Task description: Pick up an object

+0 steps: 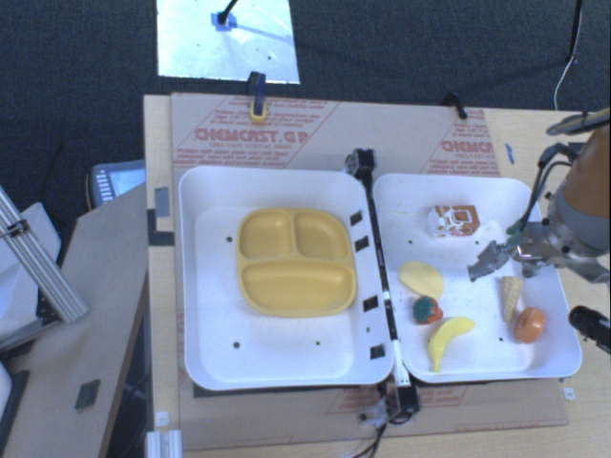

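Note:
My gripper (498,260) hangs over the right bin (554,361), near its middle, and is open with nothing between its fingers. Just below it lies a tan cone (512,297), with an orange (530,324) beside the cone's lower end. To the gripper's left lie a pale yellow piece (421,280), a red and green strawberry (427,309) and a banana (449,339). An orange and white box (453,220) rests up and left of the gripper. The arm (584,203) reaches in from the right.
The left bin (205,342) holds a yellow divided tray (293,260). A black divider (375,265) with clips runs between the two bins. Cardboard (315,132) lies under both bins, and cables hang at the right.

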Robot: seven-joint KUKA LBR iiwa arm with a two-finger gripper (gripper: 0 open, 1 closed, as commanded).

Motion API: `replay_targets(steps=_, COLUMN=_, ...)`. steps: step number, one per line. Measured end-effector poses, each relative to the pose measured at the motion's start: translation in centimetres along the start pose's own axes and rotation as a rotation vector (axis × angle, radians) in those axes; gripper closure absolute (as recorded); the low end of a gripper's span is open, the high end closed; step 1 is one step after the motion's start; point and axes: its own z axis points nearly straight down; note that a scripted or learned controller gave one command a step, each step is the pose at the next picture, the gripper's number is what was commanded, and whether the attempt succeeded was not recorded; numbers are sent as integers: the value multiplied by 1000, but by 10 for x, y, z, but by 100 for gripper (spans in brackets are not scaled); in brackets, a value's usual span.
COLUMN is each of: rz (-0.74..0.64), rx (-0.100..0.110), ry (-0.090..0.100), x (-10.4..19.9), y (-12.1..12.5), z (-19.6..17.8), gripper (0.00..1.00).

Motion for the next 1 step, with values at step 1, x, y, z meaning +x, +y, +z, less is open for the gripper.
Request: replay_targets(steps=1, rz=-3, rx=-11, ry=-2, x=0, y=3, z=-5, gripper=0)
